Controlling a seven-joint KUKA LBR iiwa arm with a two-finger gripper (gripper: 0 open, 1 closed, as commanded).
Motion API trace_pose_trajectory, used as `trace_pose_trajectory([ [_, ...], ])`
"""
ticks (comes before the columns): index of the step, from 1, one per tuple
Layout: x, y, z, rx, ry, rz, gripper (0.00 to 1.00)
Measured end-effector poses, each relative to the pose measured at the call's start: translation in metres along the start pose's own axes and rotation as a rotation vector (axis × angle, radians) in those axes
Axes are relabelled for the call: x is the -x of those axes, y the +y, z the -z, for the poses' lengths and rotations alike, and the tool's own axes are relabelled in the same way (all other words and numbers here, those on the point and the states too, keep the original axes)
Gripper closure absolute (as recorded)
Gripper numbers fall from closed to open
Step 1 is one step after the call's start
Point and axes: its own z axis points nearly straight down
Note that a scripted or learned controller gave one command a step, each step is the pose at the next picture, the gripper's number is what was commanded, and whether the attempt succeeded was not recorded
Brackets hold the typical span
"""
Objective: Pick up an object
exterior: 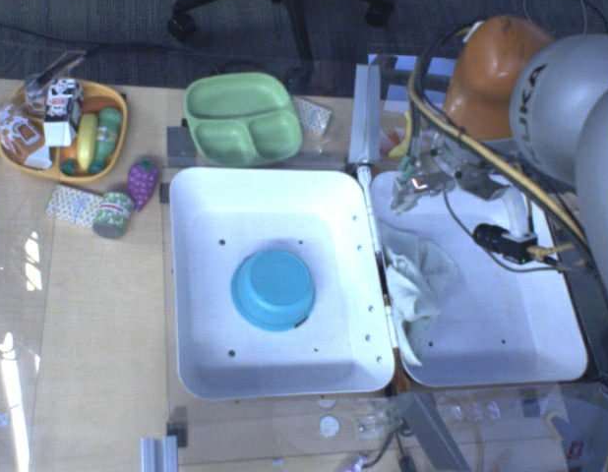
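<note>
A blue bowl (274, 288) lies upside down in the middle of the left white bin (196, 264). A crumpled white cloth (419, 285) rests against the left wall of the right white bin (520, 352). My gripper (410, 183) hangs over the far left corner of the right bin, above and behind the cloth and apart from it. The grey arm with its orange band (496, 62) comes in from the upper right, with black cables draped over the bin.
Behind the left bin stands a green divided tray (243, 118). On the bench to the left are a yellow bowl of toy food (63, 131), purple toy grapes (140, 180), a small can (112, 214) and a patterned packet (73, 205).
</note>
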Motion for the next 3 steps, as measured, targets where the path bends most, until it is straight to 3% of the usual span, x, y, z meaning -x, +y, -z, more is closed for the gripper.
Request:
trace_pose_trajectory([
  [1,0.043,0.005,0.072,0.005,-0.003,0.051,1.00],
  [2,0.015,0.019,0.001,0.001,-0.001,0.049,1.00],
  [3,-0.030,0.036,-0.023,0.016,-0.024,0.011,1.00],
])
